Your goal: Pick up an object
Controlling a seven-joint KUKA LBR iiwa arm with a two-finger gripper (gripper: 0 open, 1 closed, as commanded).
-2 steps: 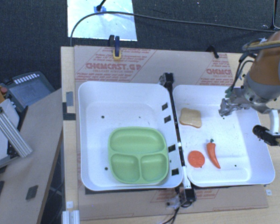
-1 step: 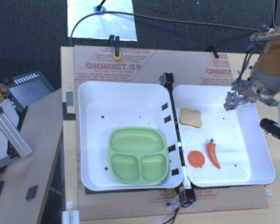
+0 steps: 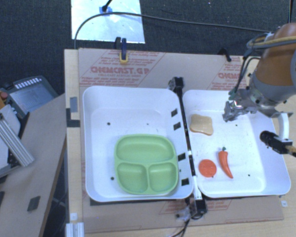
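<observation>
arm: gripper (image 3: 230, 112) sits over the upper part of the right bin (image 3: 271, 181), reaching in from the right, orange band above the wrist.
fingers: can't tell if wide or narrow, too small and dark at this slant. Nothing visible between them.
candidates: tan bread-like slice (image 3: 202, 125) just left of the gripper; orange-red carrot or pepper (image 3: 225, 163) lower in the same bin; round red piece (image 3: 207, 168) just beside it on its left.
other bin: left bin (image 3: 96, 132) carries a green divided plate (image 3: 146, 163), well apart from the arm.
step (my read): approach phase, no target committed, nothing lifted.
closest pick: the slice. It looks flat, so I'd expect it to be hard to pinch from above.
better pick: carrot probably gives more height. Close across its narrow width, not along its length.
approach: centre over the body, come straight down, shut only once low enough.
risk: the round piece lies near the carrot, so a finger could nudge it.
check: lift and confirm the thing is between the fingers before calling it a pick.
</observation>
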